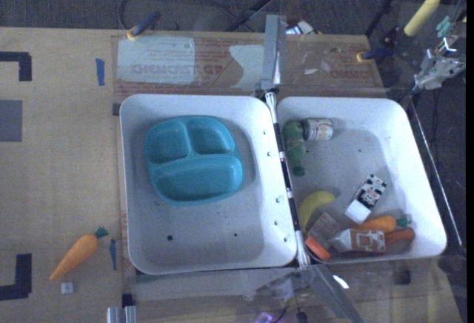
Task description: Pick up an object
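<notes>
Closest to me, a toy carrot (pixel 74 255) lies on the bare bench (pixel 59 166) at about 8 o'clock in the scene, outside the left bin (pixel 133 240). That bin holds a blue divided plate (pixel 194 158), set toward its 11 o'clock corner. The right bin (pixel 415 166) carries all the loose pieces. At its 6 o'clock edge a bottle (pixel 361 241) with an orange label lies on its side, with a second carrot (pixel 381 224) touching it just behind. A small black-and-white box (pixel 368 196) sits near these, toward the middle of the bin. A yellow lump (pixel 317 204) rests against the dividing wall at 8 o'clock. Up at 11 o'clock a green piece (pixel 295 145) lies along the same wall, and a little jar (pixel 319 129) on its side touches its top end. The gripper (pixel 439 68) hangs at 2 o'clock in the scene, beyond the right bin's far corner and well apart from every object; whether it is spread or pressed together I cannot tell.
</notes>
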You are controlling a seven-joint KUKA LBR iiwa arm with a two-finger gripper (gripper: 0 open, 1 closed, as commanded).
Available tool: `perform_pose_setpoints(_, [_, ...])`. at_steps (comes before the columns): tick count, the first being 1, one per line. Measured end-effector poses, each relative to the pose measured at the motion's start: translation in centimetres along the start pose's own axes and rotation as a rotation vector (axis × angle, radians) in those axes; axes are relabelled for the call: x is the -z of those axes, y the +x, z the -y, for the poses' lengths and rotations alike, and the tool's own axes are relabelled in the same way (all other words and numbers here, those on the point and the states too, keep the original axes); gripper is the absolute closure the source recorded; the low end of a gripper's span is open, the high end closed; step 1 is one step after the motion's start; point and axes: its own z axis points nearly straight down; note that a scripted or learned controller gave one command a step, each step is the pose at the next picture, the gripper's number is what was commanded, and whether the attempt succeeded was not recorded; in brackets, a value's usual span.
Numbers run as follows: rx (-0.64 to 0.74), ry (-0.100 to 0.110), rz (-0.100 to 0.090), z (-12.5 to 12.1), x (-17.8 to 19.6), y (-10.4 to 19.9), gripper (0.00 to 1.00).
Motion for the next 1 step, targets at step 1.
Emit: perform_pose_setpoints(1, [-0.059, 0.004, -0.002, 0.8, -11.24, 2.66, 1.0])
